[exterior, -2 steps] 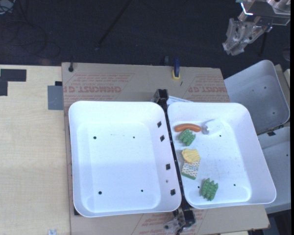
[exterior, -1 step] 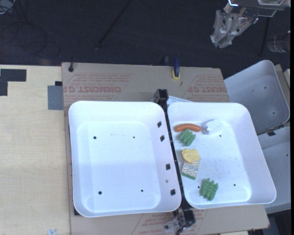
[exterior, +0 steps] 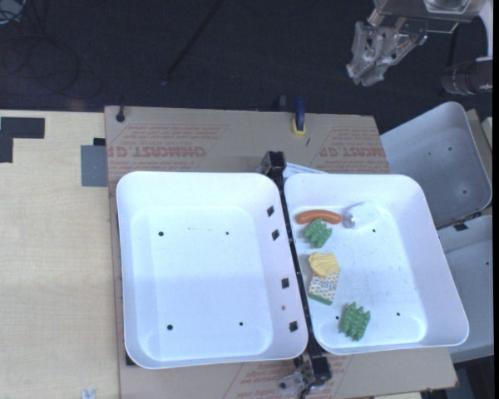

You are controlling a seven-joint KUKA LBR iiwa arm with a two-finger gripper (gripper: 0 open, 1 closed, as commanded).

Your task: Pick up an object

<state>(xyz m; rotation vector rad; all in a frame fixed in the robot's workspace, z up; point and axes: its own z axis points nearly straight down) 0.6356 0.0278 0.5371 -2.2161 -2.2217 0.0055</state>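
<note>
Camera view shows the claw (exterior: 373, 66) high at the far right, above the counter, well apart from both bins; if it is released or clenched I cannot tell. Near the right bin (exterior: 416, 264) left wall lie a sausage (exterior: 318, 217) and small pieces. Approach has not begun, I judge; next it must descend over one piece.

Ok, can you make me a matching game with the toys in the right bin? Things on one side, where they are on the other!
Things:
1. orange sausage
2. yellow piece
3. green toy at the bottom
4. end effector

Places:
A. nearest the right bin's front edge
B. high above the bench, over the dark background
C. near the right bin's back edge
D. middle of the row, just above a patterned block

Pairs: 1-C, 2-D, 3-A, 4-B
</note>
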